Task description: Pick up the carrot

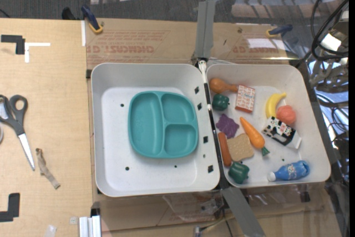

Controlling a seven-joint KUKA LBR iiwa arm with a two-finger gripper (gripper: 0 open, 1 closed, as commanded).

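I cannot tell the state of the claw. The carrot (252,133) lies in the right bin (310,114), near its middle, between the slice of bread (240,147) and the milk carton (279,130). Its long axis runs diagonally, green end toward near right.

Hot dog (224,150) — partly under bread slice (241,147).

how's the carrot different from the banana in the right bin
The carrot is orange with a small green tip at its lower right end; the banana is plain yellow. The carrot is straight and tapered, while the banana is curved. The carrot lies near the bin's middle, beside the bread slice; the banana lies further back and right, by the peach-coloured fruit. Both are toy foods lying flat in the right bin.
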